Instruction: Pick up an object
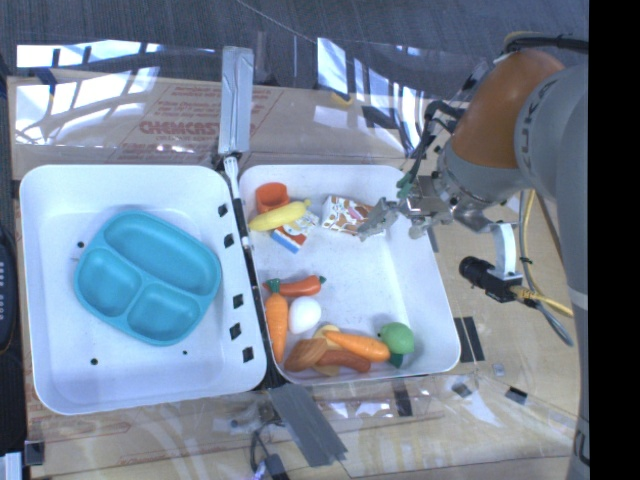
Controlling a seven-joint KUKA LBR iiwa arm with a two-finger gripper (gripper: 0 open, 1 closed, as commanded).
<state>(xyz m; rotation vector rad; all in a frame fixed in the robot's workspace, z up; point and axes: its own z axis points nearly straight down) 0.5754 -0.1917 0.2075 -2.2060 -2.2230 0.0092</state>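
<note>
nothing picked up yet, as far as can be judged. gripper [380,218] low at top right of right bin [425,278], tips just beside small printed packet [343,214], maybe touching; hard to tell. nothing seen between the tips; can't tell whether released or clenched, too small & blurred.

likely target: that packet, lying flat nr banana [277,215], orange cup [270,195] & a small red/blue block [290,236].

rest of food at bottom of same bin: carrots [277,325], egg [304,315], green ball [397,337], bread-like bits [318,355]; well apart from gripper.

left bin [50,348] w/ blue divided plate [147,277].

left to do: close on sth, lift clear. approach stage only, by the look of it.
</note>
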